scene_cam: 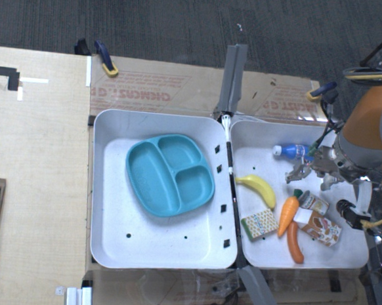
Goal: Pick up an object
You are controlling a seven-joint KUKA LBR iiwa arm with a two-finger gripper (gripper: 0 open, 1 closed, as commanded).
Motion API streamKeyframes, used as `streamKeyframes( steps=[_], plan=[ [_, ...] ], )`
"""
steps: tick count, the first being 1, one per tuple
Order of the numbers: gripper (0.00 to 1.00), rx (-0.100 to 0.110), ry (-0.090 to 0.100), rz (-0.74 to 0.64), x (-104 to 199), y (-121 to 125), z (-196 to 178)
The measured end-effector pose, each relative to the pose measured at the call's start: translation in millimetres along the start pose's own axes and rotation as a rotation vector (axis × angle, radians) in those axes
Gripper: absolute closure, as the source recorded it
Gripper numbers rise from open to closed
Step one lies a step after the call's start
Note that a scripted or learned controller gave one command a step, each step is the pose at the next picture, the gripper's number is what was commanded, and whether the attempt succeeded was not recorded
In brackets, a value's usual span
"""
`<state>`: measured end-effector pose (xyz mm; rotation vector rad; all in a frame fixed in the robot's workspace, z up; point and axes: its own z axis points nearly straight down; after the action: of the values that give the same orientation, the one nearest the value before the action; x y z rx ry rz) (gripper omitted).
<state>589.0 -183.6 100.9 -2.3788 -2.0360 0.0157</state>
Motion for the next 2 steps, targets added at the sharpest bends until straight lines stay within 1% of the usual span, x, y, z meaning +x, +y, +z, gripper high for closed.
streamKeyframes(
  steps=[1,2],
  plan=[
    [1.0,0.004,0.0,0.001,-1.0,-0.3,-6.2],
    [0.0,0.004,0.0,0.001,-0.8,-0.3,-6.2]
  ],
)
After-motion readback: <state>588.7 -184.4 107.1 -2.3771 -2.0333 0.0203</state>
